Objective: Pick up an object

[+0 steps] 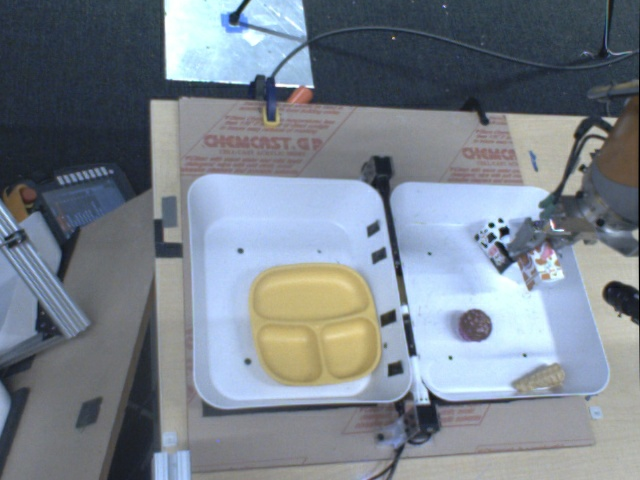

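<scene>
Currently, camera view: gripper (pixel 527 240) low in right bin (pixel 580 368), among black-and-white cube (pixel 490 236) and pink-and-white packet (pixel 543 265); grip state not discernible. Brown ball (pixel 475 324), tan wedge (pixel 540 377) untouched nearby. Nothing visibly lifted; pickup judged outstanding.

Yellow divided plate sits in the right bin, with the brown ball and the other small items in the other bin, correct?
Not quite. The camera view shows the yellow divided plate in the left bin. The brown ball and the other small items lie in the right bin.
</scene>
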`<state>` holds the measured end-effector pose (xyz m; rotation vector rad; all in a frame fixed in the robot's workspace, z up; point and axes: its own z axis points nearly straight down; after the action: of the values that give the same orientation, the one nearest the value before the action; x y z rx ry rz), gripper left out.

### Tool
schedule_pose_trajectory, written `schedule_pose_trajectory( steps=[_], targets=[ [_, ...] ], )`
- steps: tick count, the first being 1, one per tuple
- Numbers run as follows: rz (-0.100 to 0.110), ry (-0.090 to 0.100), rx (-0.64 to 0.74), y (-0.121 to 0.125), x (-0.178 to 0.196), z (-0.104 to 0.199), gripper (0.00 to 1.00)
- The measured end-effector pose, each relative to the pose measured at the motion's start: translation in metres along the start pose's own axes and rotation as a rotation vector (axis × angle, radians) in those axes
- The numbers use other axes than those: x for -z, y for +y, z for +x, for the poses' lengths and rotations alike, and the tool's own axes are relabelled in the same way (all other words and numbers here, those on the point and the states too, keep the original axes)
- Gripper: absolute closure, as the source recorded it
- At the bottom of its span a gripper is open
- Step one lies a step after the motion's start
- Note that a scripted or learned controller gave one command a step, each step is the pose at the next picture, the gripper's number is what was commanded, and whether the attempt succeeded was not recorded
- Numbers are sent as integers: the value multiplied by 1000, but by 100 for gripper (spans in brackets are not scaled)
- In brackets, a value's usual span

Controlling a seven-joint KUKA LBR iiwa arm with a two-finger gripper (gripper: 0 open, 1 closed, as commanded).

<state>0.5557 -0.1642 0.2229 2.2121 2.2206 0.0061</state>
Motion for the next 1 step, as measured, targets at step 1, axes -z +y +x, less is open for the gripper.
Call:
schedule_pose_trajectory(
  steps=[1],
  targets=[
    [0, 0, 1, 2, 54, -1, 100]
  ],
)
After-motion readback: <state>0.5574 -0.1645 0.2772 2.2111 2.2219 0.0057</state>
